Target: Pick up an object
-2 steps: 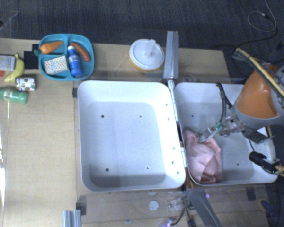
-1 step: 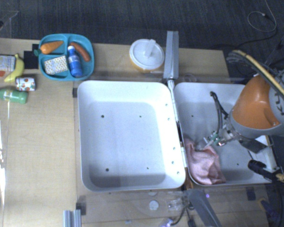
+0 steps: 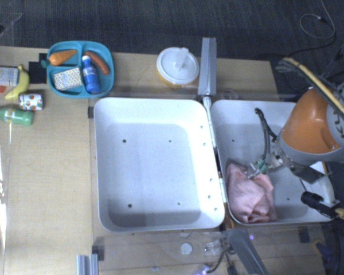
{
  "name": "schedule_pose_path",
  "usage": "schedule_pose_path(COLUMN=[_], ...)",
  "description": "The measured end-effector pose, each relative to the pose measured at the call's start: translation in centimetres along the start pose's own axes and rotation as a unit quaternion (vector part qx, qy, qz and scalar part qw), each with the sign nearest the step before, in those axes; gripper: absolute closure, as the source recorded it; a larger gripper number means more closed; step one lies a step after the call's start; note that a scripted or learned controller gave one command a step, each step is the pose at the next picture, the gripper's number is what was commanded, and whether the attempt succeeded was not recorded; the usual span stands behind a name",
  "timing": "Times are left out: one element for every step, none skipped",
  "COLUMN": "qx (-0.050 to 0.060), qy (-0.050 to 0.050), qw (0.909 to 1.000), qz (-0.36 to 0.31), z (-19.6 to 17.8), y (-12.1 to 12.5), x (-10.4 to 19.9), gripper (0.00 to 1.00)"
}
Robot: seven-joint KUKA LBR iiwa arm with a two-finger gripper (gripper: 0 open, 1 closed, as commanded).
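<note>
A crumpled pink cloth [image 3: 250,192] lies in the right bin [image 3: 241,122], heaped against its front left corner beside the wall it shares with the left bin [image 3: 149,159]. The gripper [image 3: 259,167] sits low over the cloth's upper edge, touching or just above it; whether its pincer is parted or closed on the fabric cannot be told. Beyond the bins, a blue divided tray [image 3: 80,67] of toy food and a lidded white container [image 3: 178,66] rest on the bench [image 3: 40,182].
</note>
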State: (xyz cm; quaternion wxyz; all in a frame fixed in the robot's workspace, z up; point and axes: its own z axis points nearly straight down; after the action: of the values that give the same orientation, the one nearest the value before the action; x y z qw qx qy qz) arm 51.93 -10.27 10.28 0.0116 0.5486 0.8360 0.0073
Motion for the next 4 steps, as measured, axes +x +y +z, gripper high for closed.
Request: schedule_pose_path(qx=[0.000,0.006,0.003,0.011], qy=[0.000,0.001,-0.001,0.003], qw=[1.0000,0.9937,0.9939,0.9949], qz=[0.000,0.111,0.110,0.101], z=[0.0,1.2,0.1,-15.6], y=[0.0,0.9,1.2,5.3], x=[0.0,-0.1,-0.3,-1.6], gripper=[0.00,0.00,1.00,1.00])
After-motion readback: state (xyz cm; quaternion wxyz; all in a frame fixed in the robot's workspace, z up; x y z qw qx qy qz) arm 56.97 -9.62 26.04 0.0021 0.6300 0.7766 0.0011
